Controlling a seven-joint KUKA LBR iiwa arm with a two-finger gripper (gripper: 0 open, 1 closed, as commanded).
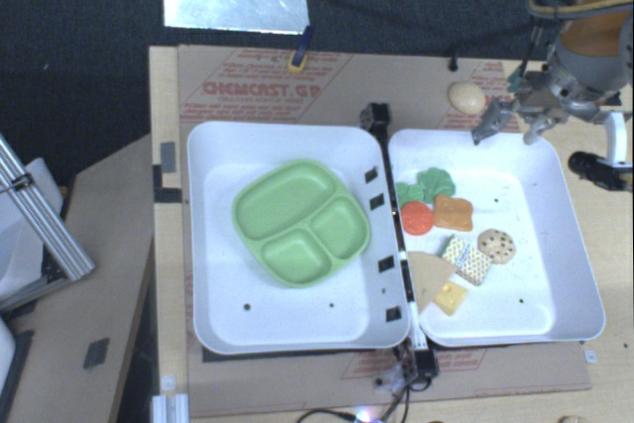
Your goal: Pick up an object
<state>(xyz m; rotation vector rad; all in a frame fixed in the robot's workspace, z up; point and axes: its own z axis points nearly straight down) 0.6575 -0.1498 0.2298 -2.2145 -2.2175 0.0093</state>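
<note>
My gripper [511,130] hangs over the far edge of the right bin [555,292], fingers spread open and nothing between them. Below and left of it, near the bin's left side, lie several small food toys: a green leafy piece [434,182], a red tomato slice [417,218], an orange piece [454,211], a chocolate chip cookie [495,245], a patterned cracker [468,261], a tan wedge [428,269] and a yellow cheese cube [451,297]. All are apart from the gripper.
The left bin [213,312] holds a green divided plate [300,221]. A beige egg-shaped object [467,97] lies on the cardboard behind the right bin, just left of the gripper. A black divider [389,213] runs between the bins.
</note>
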